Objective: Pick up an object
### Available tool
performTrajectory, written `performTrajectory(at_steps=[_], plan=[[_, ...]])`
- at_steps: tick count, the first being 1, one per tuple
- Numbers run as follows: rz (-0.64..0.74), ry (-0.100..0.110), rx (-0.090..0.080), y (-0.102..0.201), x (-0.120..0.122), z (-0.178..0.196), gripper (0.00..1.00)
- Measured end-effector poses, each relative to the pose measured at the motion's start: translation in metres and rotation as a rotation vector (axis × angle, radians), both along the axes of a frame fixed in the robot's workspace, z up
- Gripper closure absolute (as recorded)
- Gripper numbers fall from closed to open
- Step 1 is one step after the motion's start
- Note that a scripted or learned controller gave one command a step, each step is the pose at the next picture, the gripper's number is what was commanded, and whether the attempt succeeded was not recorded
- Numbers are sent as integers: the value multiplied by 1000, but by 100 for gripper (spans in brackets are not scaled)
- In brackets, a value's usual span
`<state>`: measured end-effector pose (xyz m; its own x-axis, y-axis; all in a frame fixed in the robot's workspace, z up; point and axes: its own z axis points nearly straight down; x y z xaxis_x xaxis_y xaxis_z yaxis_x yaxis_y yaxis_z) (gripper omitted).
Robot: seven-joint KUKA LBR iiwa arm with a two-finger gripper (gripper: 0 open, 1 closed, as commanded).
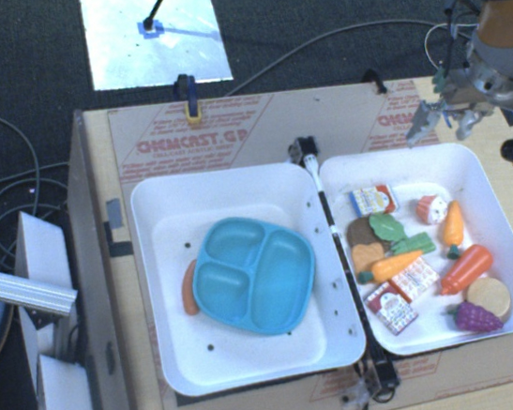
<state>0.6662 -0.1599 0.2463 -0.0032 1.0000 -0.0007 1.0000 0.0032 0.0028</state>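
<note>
The right bin [512, 239] holds several toy foods: a small carton [371, 200], a red and white piece [432, 209], an orange carrot [452, 224], a green leaf [387, 226], a red-orange pepper [466, 267], purple grapes [476, 317] and a tan bun [490, 296]. My gripper [437, 131] hangs above the far edge of the right bin, at the upper right of the camera view. Its two fingers are spread open with nothing between them. It is well clear of the foods, which lie nearer the front.
The left bin [178, 352] holds a blue divided plate [253, 275] with a brown sausage [189, 287] beside its left edge. Two red boxes [390, 307] lie near the divider [336, 245] between the bins. Cables run over the dark floor at left.
</note>
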Motion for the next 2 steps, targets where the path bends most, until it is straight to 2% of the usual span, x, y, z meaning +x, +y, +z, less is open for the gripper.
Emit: performTrajectory(at_steps=[1, 2], plan=[[2, 3, 1, 34, -17, -104, 0], [-2, 3, 0, 11, -88, -125, 0]])
